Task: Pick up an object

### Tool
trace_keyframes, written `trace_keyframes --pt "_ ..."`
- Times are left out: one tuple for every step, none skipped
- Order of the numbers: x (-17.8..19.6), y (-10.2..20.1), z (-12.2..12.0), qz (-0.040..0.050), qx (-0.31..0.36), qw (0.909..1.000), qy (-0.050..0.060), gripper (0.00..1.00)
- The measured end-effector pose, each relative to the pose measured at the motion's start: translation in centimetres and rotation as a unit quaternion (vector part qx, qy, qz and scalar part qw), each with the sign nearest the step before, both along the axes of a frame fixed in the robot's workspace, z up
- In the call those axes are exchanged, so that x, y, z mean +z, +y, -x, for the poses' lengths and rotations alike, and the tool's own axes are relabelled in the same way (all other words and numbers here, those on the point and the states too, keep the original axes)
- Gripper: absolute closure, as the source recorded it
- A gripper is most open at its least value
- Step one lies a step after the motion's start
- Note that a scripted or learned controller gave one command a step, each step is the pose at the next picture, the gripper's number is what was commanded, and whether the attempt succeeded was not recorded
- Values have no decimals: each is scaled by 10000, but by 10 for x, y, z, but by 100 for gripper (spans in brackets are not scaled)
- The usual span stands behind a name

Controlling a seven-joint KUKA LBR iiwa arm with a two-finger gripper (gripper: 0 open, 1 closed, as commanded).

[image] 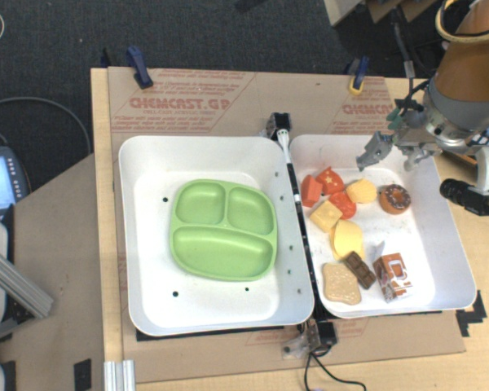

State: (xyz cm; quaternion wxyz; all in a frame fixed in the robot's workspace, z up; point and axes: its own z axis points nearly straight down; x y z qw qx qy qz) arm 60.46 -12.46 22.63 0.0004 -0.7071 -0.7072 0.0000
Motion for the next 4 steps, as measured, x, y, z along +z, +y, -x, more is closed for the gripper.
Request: trace_keyframes --pt "-80 19 28 -13 -3 10000 52 0" --pt "-145 8 -11 13 3 10000 -6 0" --pt "-141 22 -63 5 11 10000 2 0" --pt "-132 21 -60 4 -3 10000 54 100"
